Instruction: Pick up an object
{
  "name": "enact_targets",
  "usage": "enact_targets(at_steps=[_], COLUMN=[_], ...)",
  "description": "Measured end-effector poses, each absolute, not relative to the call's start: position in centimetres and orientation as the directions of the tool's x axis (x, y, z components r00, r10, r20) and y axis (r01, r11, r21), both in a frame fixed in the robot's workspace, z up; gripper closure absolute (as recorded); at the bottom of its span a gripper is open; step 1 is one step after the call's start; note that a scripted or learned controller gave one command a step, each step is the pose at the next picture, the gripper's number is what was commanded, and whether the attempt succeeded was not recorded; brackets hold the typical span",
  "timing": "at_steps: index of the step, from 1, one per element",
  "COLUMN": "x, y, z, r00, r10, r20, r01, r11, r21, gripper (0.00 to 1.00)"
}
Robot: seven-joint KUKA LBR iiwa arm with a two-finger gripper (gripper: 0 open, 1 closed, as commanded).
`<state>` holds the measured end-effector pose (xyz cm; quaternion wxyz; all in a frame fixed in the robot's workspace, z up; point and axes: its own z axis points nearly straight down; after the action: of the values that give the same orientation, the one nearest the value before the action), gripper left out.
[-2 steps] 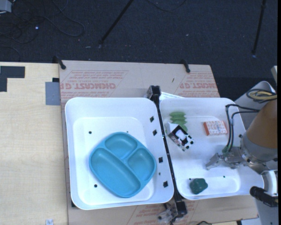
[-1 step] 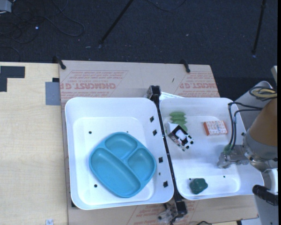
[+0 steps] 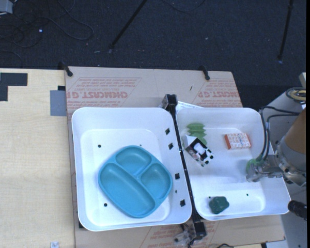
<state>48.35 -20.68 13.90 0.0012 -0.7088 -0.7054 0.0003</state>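
Note:
The right bin (image 3: pixel 250 203) holds several small objects. A pale green leaf-shaped piece (image 3: pixel 196 129) lies near its far left. Just below it sits a black-and-white patterned item (image 3: pixel 199 152). An orange-red small box (image 3: pixel 236 140) rests toward the far right, and a dark green lump (image 3: pixel 218 204) lies near the front wall. My gripper (image 3: pixel 258 170) is low at the right bin's right side, apart from all of these, with the arm (image 3: pixel 295 143) reaching in from the right edge. A faint green tint shows at the gripper's tip; I cannot make out what it is.
The left bin (image 3: pixel 93 123) holds a blue divided plate (image 3: pixel 135 180). A black divider (image 3: pixel 179 159) runs between the bins. Both bins sit on cardboard (image 3: pixel 119 89) over a wooden bench (image 3: pixel 26 164). Cables lie on the dark floor behind.

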Motion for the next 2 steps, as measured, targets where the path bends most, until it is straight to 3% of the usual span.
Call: enact_targets(at_steps=[2], x=[48.6], y=[-21.2], z=[25.0], r00=[-0.002], r10=[1.0], r20=[0.0], r01=[1.0], r11=[0.002], r21=[0.0], gripper=[1.0])
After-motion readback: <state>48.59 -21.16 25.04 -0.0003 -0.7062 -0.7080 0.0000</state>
